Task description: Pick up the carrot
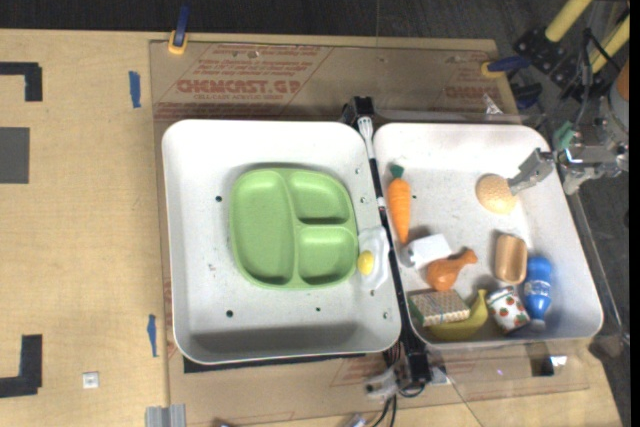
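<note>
Camera view showed you the gripper [528, 172] at the right rim of the right bin [585, 260], reaching in from the right. Whether it was open or closed could not be told at that angle and size, and you could see nothing gripped in it. Its tip sat just beside a tan, rounded food item [496, 193], on that item's upper right, possibly touching it.

You would have found the carrot [399, 204] well to the left of the jaws and slightly lower, lying against the left wall of the right bin with its green top pointing away from the camera. It was well apart from the gripper, with bare bin floor between them.

Below and left of the jaws lay a small white block [428, 249], touching an orange drumstick-shaped piece [451, 268]. Almost straight below the jaws sat a brown bread-like piece [510, 257], with a blue item [539, 283] just beside it and a red-and-white piece [508, 309] below those. A banana [468, 319] and a box-like item [439, 306] lay near the bin's front edge.

Far to the left of the jaws, the left bin [200, 215] held a green divided plate [262, 225], with a small yellow item [366, 263] at its right rim.
</note>
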{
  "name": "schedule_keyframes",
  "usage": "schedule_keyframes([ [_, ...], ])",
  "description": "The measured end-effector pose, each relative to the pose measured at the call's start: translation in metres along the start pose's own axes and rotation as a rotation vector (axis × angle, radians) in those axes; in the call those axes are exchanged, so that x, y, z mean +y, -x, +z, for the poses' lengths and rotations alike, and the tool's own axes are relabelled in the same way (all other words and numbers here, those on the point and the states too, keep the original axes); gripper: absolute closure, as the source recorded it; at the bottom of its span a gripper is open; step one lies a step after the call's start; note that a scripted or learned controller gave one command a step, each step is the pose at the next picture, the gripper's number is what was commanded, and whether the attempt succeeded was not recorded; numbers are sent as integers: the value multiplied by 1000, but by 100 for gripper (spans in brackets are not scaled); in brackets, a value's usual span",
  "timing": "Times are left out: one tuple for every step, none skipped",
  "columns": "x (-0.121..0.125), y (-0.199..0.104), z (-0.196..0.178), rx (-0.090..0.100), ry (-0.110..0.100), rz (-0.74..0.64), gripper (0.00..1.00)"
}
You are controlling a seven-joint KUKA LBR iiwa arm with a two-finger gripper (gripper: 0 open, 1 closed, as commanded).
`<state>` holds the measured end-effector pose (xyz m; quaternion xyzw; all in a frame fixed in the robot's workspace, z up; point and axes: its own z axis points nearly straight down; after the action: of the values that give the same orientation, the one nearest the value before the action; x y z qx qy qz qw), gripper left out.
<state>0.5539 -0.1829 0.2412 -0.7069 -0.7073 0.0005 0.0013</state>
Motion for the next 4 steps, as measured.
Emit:
schedule_keyframes([
  [-31, -68, 88, 3, -4, -137, 0],
  [-45, -79, 129, -5, 35, -106, 0],
  [-60, -79, 136, -7, 43, -85, 0],
  [-69, -86, 152, -6, 20, 1, 0],
])
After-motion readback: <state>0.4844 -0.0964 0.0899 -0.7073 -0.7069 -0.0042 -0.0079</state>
